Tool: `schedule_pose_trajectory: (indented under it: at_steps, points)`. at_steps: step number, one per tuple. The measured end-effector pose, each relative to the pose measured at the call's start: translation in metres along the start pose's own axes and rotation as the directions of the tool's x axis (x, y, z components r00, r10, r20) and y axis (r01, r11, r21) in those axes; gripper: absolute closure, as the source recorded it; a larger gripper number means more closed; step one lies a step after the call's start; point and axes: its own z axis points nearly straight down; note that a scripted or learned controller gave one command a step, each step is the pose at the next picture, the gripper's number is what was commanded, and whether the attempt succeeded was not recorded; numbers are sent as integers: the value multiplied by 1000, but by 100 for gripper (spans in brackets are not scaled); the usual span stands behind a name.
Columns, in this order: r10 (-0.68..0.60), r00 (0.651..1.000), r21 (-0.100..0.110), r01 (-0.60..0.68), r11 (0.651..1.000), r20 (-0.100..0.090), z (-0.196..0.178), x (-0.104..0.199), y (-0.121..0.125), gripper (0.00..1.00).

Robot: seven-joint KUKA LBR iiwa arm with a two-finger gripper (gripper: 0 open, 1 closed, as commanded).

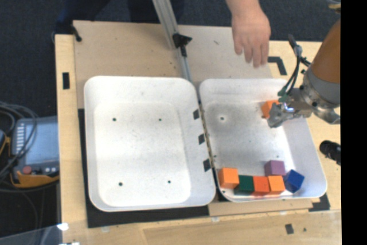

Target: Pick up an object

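At the metal two-finger gripper (276, 115) we see a small orange block (267, 108) pressed against the fingertips, but we cannot tell whether it sits between them or just beside them, nor how far apart they stand. That block lies in the upper right part of the shallow white right-hand bin (243, 140), well apart from the others. Along the near wall sits a row of small cubes: an orange one (229, 177), a green one (245, 185), two more orange, a blue one (294, 180), and a purple one (275, 167) just behind. We judge such blocks light, stiff and smooth-faced, best pinched across two opposite flat sides. A person's bare hand (252, 37) hangs above the bench beyond the bin.
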Motion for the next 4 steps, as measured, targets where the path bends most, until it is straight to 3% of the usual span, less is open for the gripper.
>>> schedule_pose_trajectory:
  at_steps: [4]
  points:
    - [-3,1000,5,3,1000,-3,11,180,76,100]
